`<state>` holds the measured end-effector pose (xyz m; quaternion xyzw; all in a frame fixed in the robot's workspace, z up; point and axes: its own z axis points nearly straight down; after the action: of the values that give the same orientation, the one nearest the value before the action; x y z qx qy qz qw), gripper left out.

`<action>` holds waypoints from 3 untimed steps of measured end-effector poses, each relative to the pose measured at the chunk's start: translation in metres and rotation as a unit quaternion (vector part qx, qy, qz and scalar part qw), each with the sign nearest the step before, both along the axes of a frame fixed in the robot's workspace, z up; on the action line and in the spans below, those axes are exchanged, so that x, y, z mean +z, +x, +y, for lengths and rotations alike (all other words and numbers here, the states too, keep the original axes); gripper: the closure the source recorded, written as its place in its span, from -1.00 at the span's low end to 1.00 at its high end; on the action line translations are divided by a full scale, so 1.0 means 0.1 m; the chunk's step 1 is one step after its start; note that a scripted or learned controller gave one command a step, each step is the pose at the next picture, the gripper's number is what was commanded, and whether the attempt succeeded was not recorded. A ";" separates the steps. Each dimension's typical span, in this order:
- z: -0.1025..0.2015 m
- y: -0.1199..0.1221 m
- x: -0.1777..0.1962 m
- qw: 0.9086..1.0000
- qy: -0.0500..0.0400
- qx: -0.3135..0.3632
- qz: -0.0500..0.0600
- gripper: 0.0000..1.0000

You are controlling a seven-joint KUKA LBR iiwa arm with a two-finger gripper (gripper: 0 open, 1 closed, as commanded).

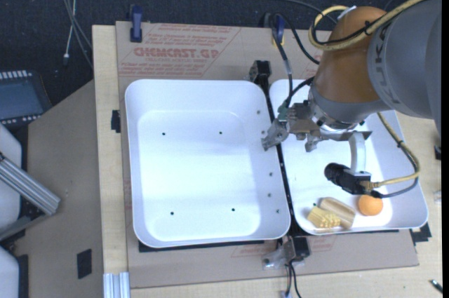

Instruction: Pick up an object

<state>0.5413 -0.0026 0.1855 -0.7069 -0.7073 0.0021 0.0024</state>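
In the right bin (403,216), near its front edge, lie three small things. An orange ball (370,205) is rightmost. Beside it is a tan, bread-like piece (337,207), and a yellow corn-like piece (322,219) lies just in front of that. My gripper (290,142) hangs over the left side of this bin, close to the divide between the bins. It is well behind and to the left of the three things. Its fingers (270,141) stand apart, open, with nothing between them.
The left bin (203,226) sits beside the right one on a cardboard-covered bench. A black part on a yellow cable (345,178) hangs below the wrist, just behind the ball. Cables and a black clamp (260,70) run along the bins' back edge.
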 end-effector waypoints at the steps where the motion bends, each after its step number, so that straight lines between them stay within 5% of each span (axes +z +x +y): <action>1: 0.00 0.02 0.13 1.000 0.000 0.000 -0.004 1.00; 2: 0.00 0.02 0.13 1.000 0.000 0.000 -0.003 -1.00; 3: -0.25 0.88 0.02 1.000 -0.001 -0.001 -0.004 -1.00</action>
<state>0.6290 -0.0281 0.1870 -0.7074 -0.7068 0.0000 -0.0006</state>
